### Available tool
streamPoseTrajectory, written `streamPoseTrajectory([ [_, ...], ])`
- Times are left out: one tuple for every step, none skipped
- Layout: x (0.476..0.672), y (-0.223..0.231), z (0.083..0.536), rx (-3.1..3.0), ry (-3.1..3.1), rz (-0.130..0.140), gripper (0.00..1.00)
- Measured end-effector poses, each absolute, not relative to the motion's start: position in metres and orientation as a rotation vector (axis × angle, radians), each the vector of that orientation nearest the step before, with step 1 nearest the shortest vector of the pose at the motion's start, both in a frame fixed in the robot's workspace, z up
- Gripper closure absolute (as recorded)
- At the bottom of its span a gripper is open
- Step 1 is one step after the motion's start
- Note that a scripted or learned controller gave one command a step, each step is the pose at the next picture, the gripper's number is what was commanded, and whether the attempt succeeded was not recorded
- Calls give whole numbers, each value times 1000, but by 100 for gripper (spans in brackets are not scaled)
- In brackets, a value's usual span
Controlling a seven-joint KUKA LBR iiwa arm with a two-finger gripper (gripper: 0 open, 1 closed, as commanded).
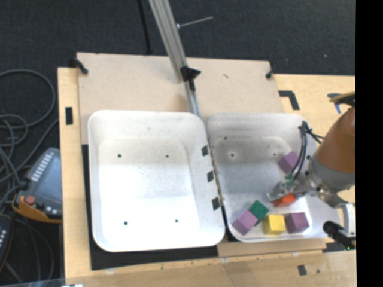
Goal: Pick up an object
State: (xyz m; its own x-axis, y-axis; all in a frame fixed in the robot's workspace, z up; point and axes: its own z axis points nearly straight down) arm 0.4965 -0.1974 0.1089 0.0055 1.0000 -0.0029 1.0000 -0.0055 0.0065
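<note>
Right now, nearest the front rim of the right-hand shallow white plastic bin, a row of small blocks is sitting close together: a purple cube at the left, a green cube just behind it, a yellow cube and a darker purple cube to the right. They are looking smooth, hard-edged and probably light, the sort of thing that skids on a slick bin floor.

Just behind that row, the metallic two-finger gripper is hanging low over a small orange-red block, which is lying right at its tip. Whether the gripper is open or closed, I cannot tell; the tip is too small and cluttered, and I am not seeing anything plainly held.

Farther back, a pale lilac cube is resting near the bin's right wall, beside the grey arm with its orange band.

As I am judging it, the risk is crowding: the orange-red block is lying near the yellow cube, so a finger could land on a neighbour or nudge the target aside, and a corner grip could let it slip.

Beyond, the left-hand white bin is lying on the wooden tabletop, scuffed and matte.
</note>
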Motion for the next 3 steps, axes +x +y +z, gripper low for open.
streamPoseTrajectory([
  [531,-155,235,2209,2222,9,100],
  [523,-75,252,2209,2233,7,100],
  [522,-16,199,2217,2233,-3,100],
])
